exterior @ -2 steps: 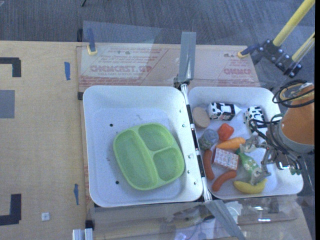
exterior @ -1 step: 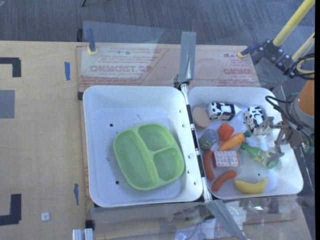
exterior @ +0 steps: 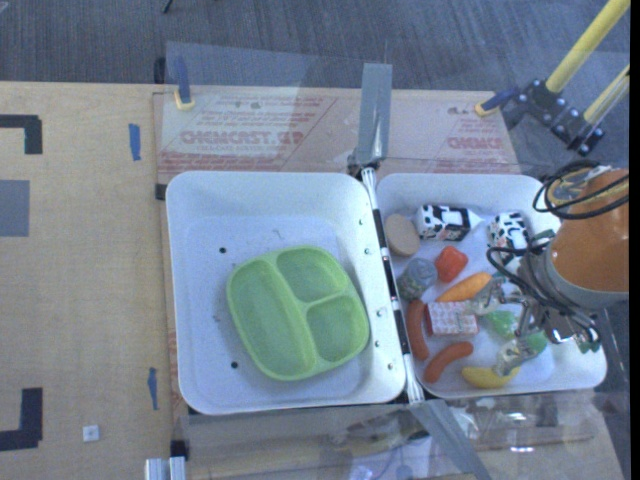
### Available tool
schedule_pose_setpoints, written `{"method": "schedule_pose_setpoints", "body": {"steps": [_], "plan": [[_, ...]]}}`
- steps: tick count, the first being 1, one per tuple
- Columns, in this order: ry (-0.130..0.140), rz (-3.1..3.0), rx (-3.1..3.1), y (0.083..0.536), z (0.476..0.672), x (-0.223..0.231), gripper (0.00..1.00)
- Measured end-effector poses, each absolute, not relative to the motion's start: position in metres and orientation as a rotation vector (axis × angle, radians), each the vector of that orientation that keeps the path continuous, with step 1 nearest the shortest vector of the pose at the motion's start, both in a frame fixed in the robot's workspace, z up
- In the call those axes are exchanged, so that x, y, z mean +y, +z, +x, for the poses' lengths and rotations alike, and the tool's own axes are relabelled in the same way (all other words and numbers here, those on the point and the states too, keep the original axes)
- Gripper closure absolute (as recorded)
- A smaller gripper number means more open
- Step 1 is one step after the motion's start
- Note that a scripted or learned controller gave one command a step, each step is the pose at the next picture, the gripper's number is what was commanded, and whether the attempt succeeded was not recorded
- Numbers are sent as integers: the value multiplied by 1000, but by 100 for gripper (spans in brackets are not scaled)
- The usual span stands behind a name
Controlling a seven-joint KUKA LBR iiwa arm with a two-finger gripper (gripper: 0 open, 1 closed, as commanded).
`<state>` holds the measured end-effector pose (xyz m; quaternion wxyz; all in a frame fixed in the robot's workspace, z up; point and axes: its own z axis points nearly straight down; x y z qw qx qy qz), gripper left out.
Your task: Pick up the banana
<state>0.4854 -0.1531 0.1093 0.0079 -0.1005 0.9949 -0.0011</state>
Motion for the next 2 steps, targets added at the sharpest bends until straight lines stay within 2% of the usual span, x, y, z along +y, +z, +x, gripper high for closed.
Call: {"method": "schedule_pose_setpoints", "body": {"steps": [1,2], "plan": [[-1,-325,3113,105,492,-157,0],[2,-299,3123,109,488,-223,0]]}}
